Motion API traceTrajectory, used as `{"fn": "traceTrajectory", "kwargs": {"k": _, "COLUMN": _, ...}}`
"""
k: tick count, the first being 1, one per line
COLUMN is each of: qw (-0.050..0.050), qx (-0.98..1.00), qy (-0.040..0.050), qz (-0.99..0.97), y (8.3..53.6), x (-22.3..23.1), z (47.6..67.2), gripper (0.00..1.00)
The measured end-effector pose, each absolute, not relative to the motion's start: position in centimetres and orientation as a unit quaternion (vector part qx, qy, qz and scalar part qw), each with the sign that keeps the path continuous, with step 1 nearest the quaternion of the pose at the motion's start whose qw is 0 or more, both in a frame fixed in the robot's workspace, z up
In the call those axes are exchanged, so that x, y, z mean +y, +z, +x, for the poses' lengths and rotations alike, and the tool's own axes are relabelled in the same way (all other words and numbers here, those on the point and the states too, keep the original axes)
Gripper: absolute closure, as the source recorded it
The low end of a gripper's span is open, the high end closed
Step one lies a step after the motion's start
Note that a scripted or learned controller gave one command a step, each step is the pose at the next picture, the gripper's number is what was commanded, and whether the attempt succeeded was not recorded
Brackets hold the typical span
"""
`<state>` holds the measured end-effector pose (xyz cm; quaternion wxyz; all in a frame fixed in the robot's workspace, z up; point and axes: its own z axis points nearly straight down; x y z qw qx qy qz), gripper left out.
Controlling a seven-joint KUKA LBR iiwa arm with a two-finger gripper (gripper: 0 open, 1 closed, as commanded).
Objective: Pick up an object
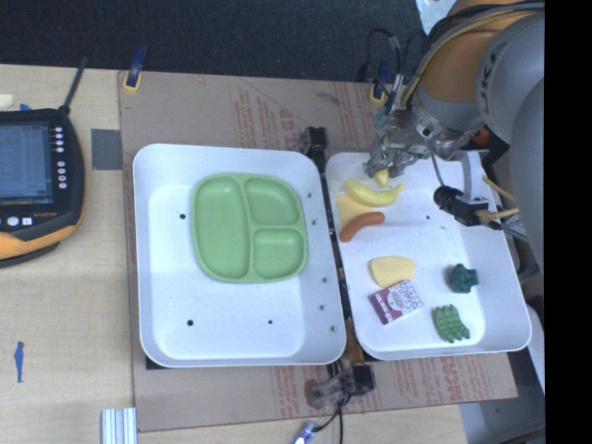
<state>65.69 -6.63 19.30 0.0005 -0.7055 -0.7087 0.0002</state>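
Fingers [382, 166]: low over the banana [372, 193], likely lining up a grab; opening cannot be told.
Sausage [361, 225]: touching banana, crowding it.

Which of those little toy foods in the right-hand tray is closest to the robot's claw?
The yellow banana, right under the gripper at the bin's far left corner. The sausage comes next; the other pieces lie nearer the camera.

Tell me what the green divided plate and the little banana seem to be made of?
The green divided plate looks like moulded plastic with a matte finish: one even pale colour, soft rounded ridges, no glare. The banana is likely a plastic toy, judging by its uniform yellow and smooth, faintly shiny skin, though rubber is possible.
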Motion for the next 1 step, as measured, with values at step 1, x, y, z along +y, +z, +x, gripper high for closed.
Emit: {"fn": "traceTrajectory", "kwargs": {"k": 1, "qw": 0.002, "qx": -0.710, "qy": 0.0020, "qz": -0.705, "y": 19.27, "x": -2.06, "z": 58.00, "gripper": 1.00}}
